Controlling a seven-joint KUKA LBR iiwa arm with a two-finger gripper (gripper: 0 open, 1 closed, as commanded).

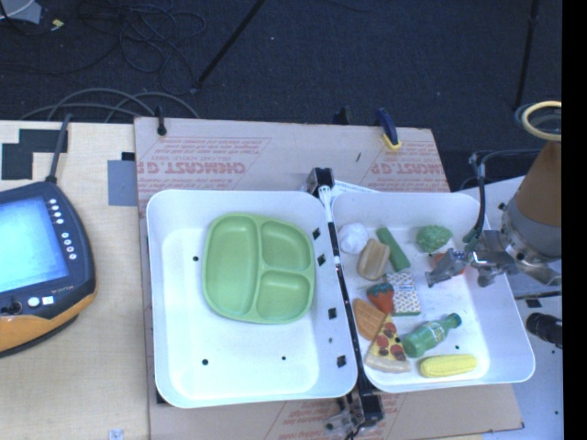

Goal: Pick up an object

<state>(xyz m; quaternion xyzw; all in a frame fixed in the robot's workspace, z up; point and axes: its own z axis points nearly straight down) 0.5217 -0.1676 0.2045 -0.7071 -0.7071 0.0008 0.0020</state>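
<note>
Where toys crowd right bin (514, 356) | pincer (447, 269) beside broccoli (434, 237)

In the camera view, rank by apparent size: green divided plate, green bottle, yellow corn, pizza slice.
1. green divided plate, by far the largest.
2. green bottle, yellow corn and pizza slice look too alike to rank.

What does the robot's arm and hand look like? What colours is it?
The arm comes in from the right. It has a wide orange-brown part with a pale yellowish ring at the top, then a grey band lower down. The hand is a small bundle of grey metal pieces with a bit of red at the tip. A dark cable loops beside it.
</note>
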